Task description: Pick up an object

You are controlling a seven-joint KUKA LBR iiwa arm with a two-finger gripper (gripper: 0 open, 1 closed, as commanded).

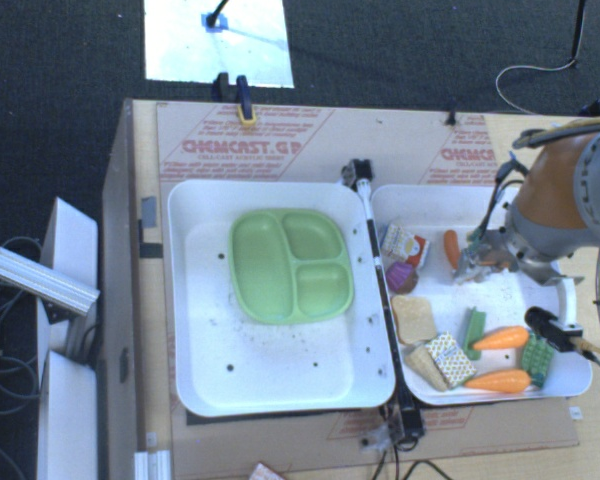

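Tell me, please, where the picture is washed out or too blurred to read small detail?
Camera view: the white sheet beyond the bench is blown out by glare; the pincer is soft and smeared, so its state cannot be read; the green tray is evenly lit and clear.

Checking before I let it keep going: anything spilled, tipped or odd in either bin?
Nothing looks spilled or damaged. The green tray lies flat in the left bin, with dark specks scattered on the bin floor around it. The right bin holds a loose jumble of toy food, including two carrots. The pincer is low over that bin.
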